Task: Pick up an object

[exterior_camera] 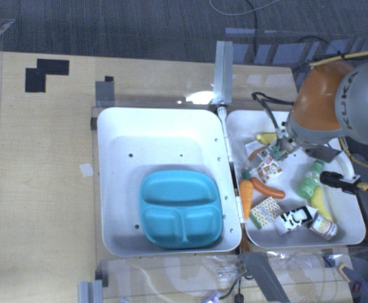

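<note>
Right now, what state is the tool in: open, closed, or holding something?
Tool: cannot be told; it is low in the right bin, at the small carton.

Camera view — one fixed unit, mounted above the bench (38, 188), looking down at a slant. You see both white bins whole: the left bin (117, 169) sits near the frame's centre, the right bin (354, 229) just beside it toward the right edge. Dark carpet (108, 11) fills the top strip, so the lens faces away from the near bench edge. Range — middling; the arm (335, 103) enters from your right, cropped by the frame.
</note>
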Controlling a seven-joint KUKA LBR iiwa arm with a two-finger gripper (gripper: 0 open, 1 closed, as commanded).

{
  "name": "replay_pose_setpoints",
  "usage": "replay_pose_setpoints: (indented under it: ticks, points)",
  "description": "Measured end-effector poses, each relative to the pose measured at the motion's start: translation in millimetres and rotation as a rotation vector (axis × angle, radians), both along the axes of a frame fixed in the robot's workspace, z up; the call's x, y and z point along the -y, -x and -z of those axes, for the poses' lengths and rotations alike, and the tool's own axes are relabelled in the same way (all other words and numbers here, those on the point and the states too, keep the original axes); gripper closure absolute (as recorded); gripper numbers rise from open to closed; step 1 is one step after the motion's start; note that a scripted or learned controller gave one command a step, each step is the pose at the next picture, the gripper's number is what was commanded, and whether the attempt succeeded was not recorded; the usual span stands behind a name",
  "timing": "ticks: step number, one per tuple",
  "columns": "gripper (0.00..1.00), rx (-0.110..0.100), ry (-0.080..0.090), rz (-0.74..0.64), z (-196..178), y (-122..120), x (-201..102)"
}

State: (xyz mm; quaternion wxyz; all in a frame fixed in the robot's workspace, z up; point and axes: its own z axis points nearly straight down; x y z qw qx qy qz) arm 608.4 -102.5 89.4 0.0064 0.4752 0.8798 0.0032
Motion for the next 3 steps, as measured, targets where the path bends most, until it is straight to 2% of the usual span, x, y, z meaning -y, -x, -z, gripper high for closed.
replay_pose_setpoints:
  ticks: [1,2,3]
  points:
    - [1.00,0.003,-0.001,-0.001,-10.0,-2.4,-1.0]
    - [1.00,-0.010,-0.002,0.164,-94.5,6.8,-77.5]
    - [1.00,-0.012,-0.002,0.293,-117.0,17.5,-82.3]
